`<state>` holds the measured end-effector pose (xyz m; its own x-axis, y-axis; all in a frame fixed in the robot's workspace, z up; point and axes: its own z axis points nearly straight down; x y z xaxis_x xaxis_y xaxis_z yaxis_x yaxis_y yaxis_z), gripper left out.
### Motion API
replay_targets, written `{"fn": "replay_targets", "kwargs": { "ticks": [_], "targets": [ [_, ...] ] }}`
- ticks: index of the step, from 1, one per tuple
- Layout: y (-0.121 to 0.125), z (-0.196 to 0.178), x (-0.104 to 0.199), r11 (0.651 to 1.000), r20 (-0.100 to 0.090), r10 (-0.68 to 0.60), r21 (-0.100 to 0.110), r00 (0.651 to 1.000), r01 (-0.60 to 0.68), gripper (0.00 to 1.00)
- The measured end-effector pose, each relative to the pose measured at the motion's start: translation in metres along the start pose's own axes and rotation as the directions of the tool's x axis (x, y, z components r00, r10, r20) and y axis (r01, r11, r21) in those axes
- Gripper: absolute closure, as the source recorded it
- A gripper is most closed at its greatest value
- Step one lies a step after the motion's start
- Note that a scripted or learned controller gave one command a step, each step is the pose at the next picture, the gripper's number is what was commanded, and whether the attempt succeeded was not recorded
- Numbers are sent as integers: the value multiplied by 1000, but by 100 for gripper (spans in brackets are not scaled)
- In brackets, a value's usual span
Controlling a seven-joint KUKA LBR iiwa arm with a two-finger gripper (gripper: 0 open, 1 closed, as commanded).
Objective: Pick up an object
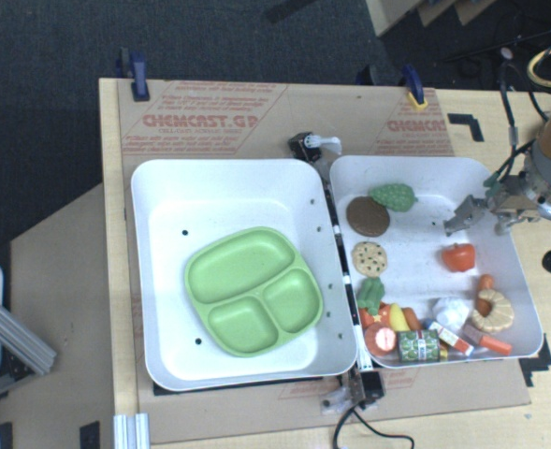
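Bins sit side by side on the bench (116, 251), which is covered by a brown cardboard sheet (210, 120) printed in red. The left bin (153, 195) holds a green divided plate (252, 291) with three compartments, lying near its middle.

The right bin (415, 171) holds the loose toy food. Toward its upper left lie a green leafy piece (393, 195) and, just below it, a brown round patty (368, 217). Below that is a chocolate-chip cookie (369, 258). A red tomato-like piece (458, 257) lies alone right of centre. Along the lower edge is a crowded cluster: a green vegetable (370, 295), a red round slice (384, 339), a green can (418, 346), and a tan ring-shaped pastry (494, 311) at the lower right, with other small pieces packed between them, too tangled to name.

The jaws (476, 209) hang over the upper right part of the right bin, above and a little right of the red piece. Whether they are apart or together cannot be told from this angle, and nothing shows between them. The arm (548, 162) enters from the frame's right edge.
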<state>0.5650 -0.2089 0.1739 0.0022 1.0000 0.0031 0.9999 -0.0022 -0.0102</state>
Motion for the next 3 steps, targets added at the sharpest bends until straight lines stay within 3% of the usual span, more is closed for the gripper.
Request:
{"fn": "replay_targets", "kwargs": {
  "ticks": [1, 2, 3],
  "targets": [
    [-10, 86, 7, 1000, -1, -2, 1, 1000, 2, 0],
    [-7, 70, 5, 1000, 4, -1, -12, 1000, 1, 100],
    [46, 84, 68, 1000, 8, -9, -24, 1000, 9, 100]
  ]
}}
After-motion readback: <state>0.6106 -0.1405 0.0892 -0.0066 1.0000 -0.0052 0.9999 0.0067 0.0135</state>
